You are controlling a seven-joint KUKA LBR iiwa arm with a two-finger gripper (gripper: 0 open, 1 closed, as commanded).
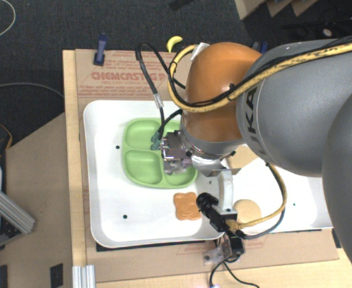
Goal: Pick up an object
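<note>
The hand (175,155) is hanging low over the green plate (141,152), at that plate's right side, with the arm's orange band (215,92) and wrist bulking right above it. Whether its fingers are apart or together I cannot tell; the wrist is covering them, and nothing is showing between them.

The plate, a sectioned green dish, is lying in the left bin (104,179), towards its middle. An orange waffle-like piece (186,206) is sitting just below the hand, near the bin's front rim, and a round tan piece (247,209) is lying further right, partly behind the cables (224,221).

Judging from this, the plate is the likely target, and it is looking awkward: shallow, wide and smooth, so a pinch on the rim may be slipping off or tipping the dish. Closing on a divider could be missing altogether. The dangling cables could also be nudging the waffle piece as the arm lifts.
</note>
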